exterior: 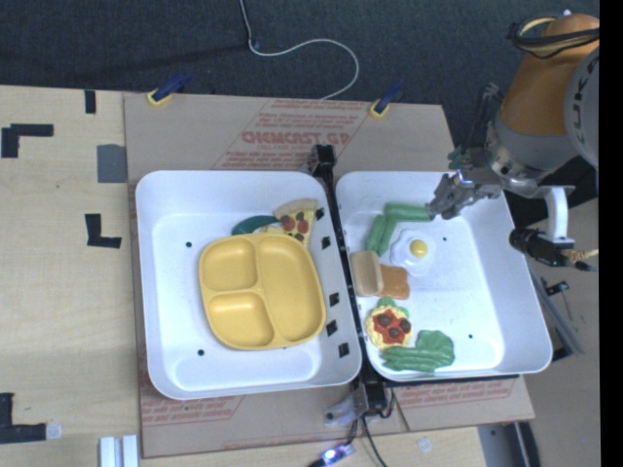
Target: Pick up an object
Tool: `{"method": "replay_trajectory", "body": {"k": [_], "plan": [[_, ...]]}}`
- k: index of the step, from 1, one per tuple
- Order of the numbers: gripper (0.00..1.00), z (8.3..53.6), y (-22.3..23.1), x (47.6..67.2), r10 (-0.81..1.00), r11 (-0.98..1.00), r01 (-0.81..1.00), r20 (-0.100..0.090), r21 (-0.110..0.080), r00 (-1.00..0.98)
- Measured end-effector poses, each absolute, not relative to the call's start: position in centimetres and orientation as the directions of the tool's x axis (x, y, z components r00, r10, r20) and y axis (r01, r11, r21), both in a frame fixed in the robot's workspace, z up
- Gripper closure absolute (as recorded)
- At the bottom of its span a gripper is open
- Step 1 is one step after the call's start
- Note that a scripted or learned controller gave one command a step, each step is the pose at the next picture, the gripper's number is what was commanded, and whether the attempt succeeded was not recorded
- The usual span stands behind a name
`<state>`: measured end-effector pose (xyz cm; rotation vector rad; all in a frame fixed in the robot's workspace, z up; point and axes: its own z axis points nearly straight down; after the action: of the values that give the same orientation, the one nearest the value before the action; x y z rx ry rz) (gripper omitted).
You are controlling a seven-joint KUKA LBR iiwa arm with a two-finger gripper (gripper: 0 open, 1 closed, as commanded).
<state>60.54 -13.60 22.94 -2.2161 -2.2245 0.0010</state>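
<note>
The claw (448, 202) hovers just right of the green bean (391, 220), presumably lining up a grasp; whether it is released or clenched cannot be told.

You are looking at two bins (161, 290) of smooth white plastic with a faint sheen, resting on a matt brown cardboard sheet (292, 134) over a pale wood-grain bench (58, 300). The yellow divided plate (261, 290) looks like smooth, slightly glossy plastic, and so do the toy foods such as the fried egg (414, 250). The arm's orange band (543, 90) shines; the tool (450, 197) looks like dull grey metal.
</note>
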Motion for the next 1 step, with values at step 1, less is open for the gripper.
{"method": "replay_trajectory", "body": {"k": [1], "plan": [[1.00,23.78,-9.23,57.79,1.000,0.004,1.000,0.001,-0.003,-0.004]]}}
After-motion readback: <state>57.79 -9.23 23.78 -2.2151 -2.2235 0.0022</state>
